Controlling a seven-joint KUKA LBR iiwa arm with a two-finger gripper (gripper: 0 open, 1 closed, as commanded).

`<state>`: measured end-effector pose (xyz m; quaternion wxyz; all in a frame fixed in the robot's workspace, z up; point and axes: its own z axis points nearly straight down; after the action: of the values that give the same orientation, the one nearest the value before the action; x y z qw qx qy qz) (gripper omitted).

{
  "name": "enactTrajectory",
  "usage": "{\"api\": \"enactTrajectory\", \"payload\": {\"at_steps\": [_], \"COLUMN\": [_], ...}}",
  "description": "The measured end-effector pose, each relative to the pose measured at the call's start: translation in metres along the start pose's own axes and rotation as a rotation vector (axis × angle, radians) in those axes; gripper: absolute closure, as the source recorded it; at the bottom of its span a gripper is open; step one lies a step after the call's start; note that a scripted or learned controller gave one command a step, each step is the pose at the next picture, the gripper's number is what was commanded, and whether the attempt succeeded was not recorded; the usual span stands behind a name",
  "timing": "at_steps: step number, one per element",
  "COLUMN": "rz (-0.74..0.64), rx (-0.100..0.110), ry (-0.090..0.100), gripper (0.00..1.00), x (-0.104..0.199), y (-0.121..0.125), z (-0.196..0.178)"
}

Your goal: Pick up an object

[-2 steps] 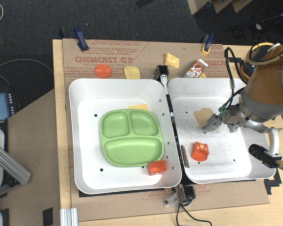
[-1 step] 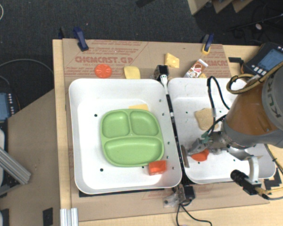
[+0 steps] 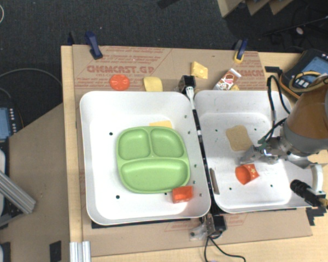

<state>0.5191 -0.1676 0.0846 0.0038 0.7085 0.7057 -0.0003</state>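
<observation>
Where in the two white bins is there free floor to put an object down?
Left bin: the strip left of the green divided plate, and the far left corner. Right bin: the far strip beyond the tan piece. Crowded: around the orange object, beside the end effector.

green divided plate (image 3: 152,160), white bins (image 3: 98,146), orange block (image 3: 246,173), tan slice (image 3: 238,137)

Light fell bright and even from overhead, and the white bins (image 3: 93,146) to the tool's (image 3: 261,152) left came close to washing out. Shadows under the tool stayed soft and faint. Detail was slightly grainy, the dark floor (image 3: 33,15) dim beyond the worktop (image 3: 153,64).
</observation>
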Motion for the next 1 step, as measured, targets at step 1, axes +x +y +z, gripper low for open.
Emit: {"api": "enactTrajectory", "payload": {"at_steps": [1], "rz": [-0.012], "rx": [-0.004], "ry": [0.007], "gripper": [0.0], "x": [0.071], "y": [0.0155], "z": [-0.078]}}
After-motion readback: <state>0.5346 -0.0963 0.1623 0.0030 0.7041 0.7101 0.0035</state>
